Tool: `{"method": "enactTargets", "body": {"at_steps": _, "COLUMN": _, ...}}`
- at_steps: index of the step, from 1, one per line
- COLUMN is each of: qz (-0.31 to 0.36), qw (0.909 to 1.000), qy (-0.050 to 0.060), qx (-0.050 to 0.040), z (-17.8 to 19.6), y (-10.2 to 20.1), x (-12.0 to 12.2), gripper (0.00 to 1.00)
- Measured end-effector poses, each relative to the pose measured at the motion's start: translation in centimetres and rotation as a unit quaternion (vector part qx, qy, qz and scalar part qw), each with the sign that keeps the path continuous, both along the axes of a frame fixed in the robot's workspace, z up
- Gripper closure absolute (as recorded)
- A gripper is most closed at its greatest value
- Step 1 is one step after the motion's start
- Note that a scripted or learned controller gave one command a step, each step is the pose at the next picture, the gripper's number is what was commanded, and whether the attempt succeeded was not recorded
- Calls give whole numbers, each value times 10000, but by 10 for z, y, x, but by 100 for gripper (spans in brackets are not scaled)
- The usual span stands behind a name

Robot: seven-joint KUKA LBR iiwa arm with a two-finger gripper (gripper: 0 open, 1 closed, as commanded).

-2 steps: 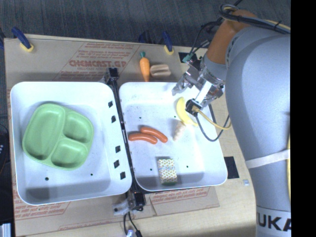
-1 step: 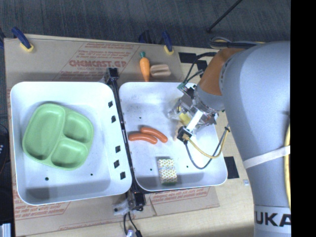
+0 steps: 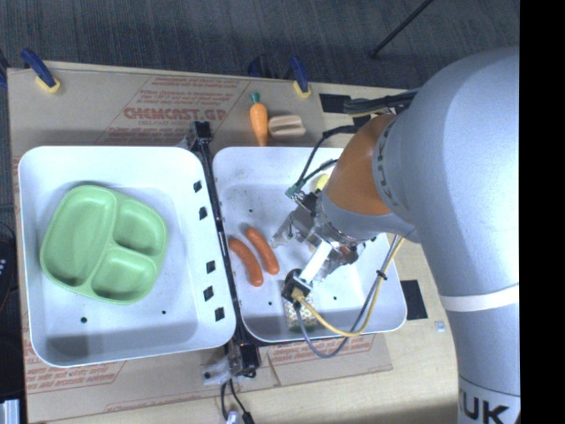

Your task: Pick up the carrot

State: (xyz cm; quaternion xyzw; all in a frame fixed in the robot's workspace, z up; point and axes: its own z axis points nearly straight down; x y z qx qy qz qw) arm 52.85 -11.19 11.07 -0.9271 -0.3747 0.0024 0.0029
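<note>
Judging by its place over the right bin (image 3: 252, 188), the gripper (image 3: 303, 223) stood at the approach step, its claw's state impossible to tell. The one carrot (image 3: 258, 122) lay outside on cardboard (image 3: 177, 104) beyond that bin's far rim, beside one tan block (image 3: 285, 126), so the next move probably needed a reach there. Two orange sausages (image 3: 262, 249) lay inside that bin, and one green plate (image 3: 101, 241) in the other.

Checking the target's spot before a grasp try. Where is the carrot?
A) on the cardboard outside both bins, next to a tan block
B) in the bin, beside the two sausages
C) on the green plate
A: the carrot lies on the brown cardboard beyond the bins' far rims, beside the tan block.
</note>
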Motion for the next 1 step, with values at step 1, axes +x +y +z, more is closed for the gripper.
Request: {"method": "enactTargets", "body": {"at_steps": 1, "qz": 217, "qw": 9998, "qy": -16, "qx": -6, "z": 81, "y": 60, "x": 51, "gripper": 0}}
